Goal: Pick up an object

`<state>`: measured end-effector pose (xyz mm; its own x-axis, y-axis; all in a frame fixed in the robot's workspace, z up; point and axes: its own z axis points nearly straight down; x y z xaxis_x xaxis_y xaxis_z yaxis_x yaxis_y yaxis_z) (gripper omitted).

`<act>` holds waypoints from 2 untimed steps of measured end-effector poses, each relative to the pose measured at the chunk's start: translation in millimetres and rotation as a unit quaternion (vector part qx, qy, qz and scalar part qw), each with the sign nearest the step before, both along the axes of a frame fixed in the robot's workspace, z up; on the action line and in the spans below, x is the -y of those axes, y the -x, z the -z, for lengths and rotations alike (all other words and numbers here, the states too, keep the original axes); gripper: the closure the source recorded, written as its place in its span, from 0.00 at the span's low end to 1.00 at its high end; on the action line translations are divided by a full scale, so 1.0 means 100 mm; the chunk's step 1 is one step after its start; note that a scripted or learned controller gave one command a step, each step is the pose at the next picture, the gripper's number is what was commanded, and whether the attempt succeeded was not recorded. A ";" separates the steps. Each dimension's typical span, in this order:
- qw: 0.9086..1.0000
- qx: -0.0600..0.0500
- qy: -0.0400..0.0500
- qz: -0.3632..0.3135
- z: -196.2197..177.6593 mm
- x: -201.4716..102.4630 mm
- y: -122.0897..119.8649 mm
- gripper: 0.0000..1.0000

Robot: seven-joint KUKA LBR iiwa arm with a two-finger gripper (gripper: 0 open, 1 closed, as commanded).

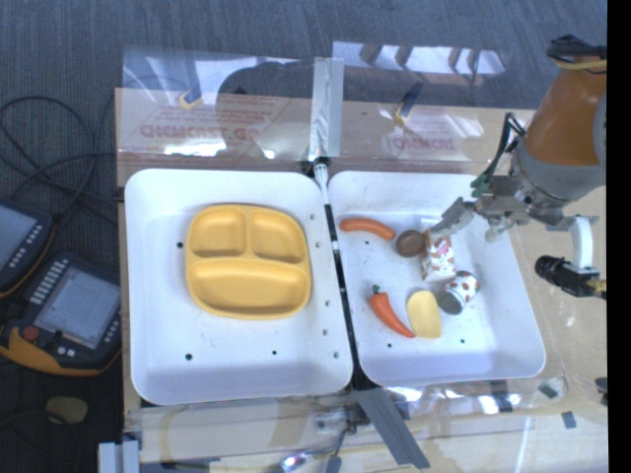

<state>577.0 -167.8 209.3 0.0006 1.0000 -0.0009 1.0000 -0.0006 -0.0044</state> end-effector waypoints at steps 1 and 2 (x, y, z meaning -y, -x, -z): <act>1.000 0.000 0.000 -0.001 1.12 0.18 -0.25 0.00; 1.000 -0.001 -0.002 0.000 1.06 0.18 -0.24 1.00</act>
<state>601.2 -186.2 103.8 0.0003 1.0000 0.0024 1.0000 -0.0003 -0.0070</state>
